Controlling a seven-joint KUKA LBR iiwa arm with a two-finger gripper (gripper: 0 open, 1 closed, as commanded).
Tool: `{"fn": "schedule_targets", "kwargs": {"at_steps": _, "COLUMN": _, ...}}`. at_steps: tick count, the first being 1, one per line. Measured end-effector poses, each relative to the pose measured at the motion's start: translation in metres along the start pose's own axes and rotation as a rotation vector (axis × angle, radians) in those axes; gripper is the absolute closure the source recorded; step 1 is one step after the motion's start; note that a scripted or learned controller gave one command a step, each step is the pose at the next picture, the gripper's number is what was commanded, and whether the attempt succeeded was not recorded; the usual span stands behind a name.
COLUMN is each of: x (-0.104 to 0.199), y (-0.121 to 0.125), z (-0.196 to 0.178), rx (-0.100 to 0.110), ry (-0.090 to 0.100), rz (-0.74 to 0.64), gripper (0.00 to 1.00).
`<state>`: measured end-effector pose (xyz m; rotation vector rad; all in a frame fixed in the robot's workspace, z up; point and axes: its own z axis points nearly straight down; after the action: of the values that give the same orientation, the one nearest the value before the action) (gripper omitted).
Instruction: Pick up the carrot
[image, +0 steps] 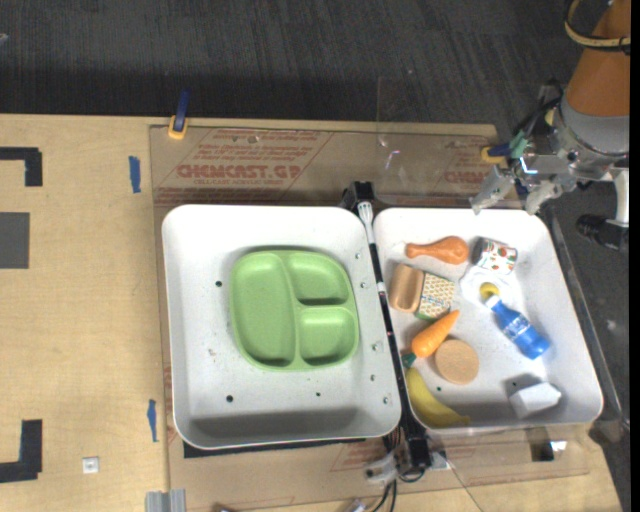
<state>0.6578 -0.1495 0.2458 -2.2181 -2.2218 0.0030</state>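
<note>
The carrot (434, 334) lies near the middle of the right bin (575, 310), touching a round wooden disc (459, 362). The gripper (510, 195) hangs above that bin's far edge, fingers spread and pinching nothing.

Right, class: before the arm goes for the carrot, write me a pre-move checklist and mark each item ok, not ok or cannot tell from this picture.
1. Small orange carrot lies in the right white bin: ok.
2. Carrot's top uncovered: ok.
3. Room around the carrot: not ok; round tan wooden disc and patterned square block crowd it.
4. Gripper above the carrot: not ok; it sits over the bin's far rim.
5. Jaws open: cannot tell.
6. Green divided plastic plate in the left bin is out of the path: ok.
</note>
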Motion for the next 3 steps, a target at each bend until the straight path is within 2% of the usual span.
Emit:
{"fn": "schedule_targets", "kwargs": {"at_steps": 1, "x": 0.016, "y": -0.033, "z": 0.145, "rx": -0.012, "ry": -0.004, "rz": 0.078, "gripper": 0.00}}
{"fn": "schedule_targets", "kwargs": {"at_steps": 2, "x": 0.036, "y": -0.086, "z": 0.155, "rx": -0.020, "ry": -0.002, "rz": 0.033, "gripper": 0.00}}
{"fn": "schedule_targets", "kwargs": {"at_steps": 3, "x": 0.043, "y": -0.157, "z": 0.157, "rx": -0.012, "ry": -0.002, "rz": -0.087, "gripper": 0.00}}
